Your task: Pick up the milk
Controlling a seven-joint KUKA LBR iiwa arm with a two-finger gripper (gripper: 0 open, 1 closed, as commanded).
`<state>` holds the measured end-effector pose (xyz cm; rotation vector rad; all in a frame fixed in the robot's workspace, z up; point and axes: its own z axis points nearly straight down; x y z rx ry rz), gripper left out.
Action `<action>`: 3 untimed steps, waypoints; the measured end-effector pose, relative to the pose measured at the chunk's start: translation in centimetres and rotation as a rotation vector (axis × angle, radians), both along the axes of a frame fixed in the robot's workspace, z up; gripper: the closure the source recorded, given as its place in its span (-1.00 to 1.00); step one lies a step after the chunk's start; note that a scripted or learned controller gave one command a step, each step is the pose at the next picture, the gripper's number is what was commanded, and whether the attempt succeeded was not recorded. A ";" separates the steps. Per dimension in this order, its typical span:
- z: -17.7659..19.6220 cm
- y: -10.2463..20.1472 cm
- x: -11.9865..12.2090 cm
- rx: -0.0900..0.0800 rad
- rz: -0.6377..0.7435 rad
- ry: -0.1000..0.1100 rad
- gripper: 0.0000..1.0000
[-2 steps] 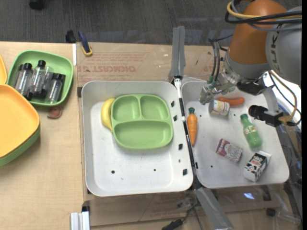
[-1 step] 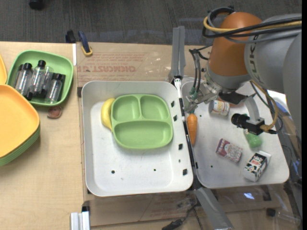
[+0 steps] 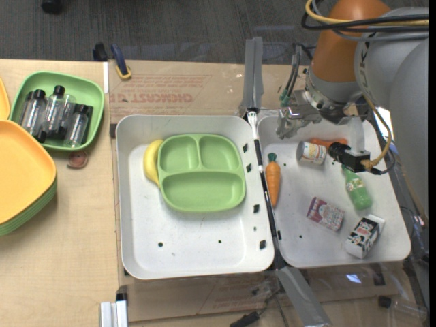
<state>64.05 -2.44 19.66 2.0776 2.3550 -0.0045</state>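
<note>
The milk [image 3: 362,236] is a small white carton with black patches. It lies tilted in the front right corner of the right bin [image 3: 300,251]. My gripper [image 3: 291,120] hangs over that bin's back left corner, below the orange band, far from the carton. Nothing shows between its tips.
The right bin also holds a carrot [image 3: 272,180], a small can [image 3: 313,152], a green bottle [image 3: 357,191] and a pink box [image 3: 325,214]. In the left bin are a green divided plate [image 3: 201,171] and a yellow item [image 3: 150,161]. A green tray of bottles [image 3: 58,111] and orange plates [image 3: 20,179] sit at far left.
</note>
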 end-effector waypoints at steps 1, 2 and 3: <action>-0.6 6.5 -9.6 0.002 0.077 0.002 1.00; 4.8 6.5 -5.0 0.001 0.159 0.000 1.00; -0.6 6.5 -6.5 0.002 0.208 0.003 1.00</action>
